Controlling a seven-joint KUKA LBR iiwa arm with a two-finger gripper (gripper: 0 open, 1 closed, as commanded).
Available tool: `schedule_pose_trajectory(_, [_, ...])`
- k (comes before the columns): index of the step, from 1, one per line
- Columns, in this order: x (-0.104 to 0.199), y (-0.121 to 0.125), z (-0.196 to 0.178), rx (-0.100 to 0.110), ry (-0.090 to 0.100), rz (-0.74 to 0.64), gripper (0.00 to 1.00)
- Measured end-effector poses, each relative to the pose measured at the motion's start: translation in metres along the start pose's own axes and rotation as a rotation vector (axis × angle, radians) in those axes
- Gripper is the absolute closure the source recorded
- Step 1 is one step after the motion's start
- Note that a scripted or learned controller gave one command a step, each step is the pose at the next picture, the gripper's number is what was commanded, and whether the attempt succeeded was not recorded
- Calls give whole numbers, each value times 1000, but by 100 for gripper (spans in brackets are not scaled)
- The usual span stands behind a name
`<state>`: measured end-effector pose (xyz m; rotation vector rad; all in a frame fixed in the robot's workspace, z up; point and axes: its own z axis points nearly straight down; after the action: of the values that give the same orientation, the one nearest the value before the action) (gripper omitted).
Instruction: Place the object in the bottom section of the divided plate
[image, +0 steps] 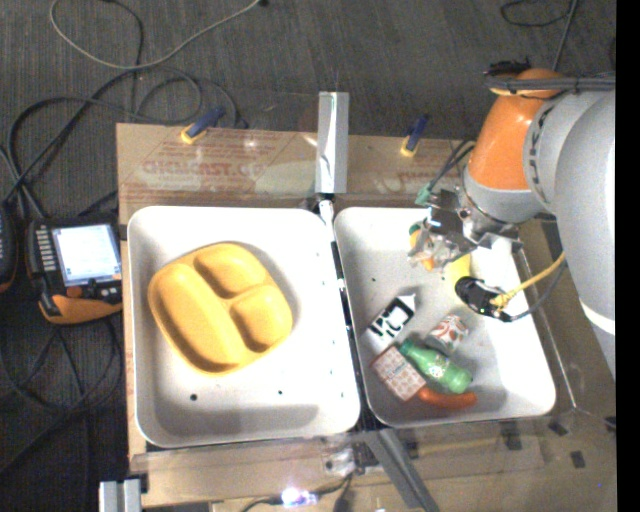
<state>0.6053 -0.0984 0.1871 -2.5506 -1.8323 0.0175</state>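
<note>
Yellow plastic made up the divided plate (222, 305), which sat alone in the left bin (142, 400), its three sections facing up and its longest section toward the bin's left wall. The right bin (535, 385) held all the loose things. A black-and-white box (393, 318) lay near its middle, with a small red-and-white can (449, 332) just beside it. Below them lay a green bottle (437, 367), touching a chequered block (398, 374) on its left. An orange-red stick (447, 398) lay against the bin's near wall. The tool (437, 245) hung over the upper part of the right bin, well apart from the plate. A small yellow piece (458, 268) showed just beneath it. I could not tell whether the tool was open, closed or gripping that piece. Both bins stood side by side on the brown desk (230, 165).
</note>
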Motion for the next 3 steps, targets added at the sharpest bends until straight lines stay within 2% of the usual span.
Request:
schedule_pose_trajectory(1, [78, -35, -65, -1, 3, -133, 100])
schedule_pose_trajectory(2, [135, -59, 7, 1, 5, -370, 100])
schedule_pose_trajectory(3, [193, -82, 37, 1, 4, -529, 100])
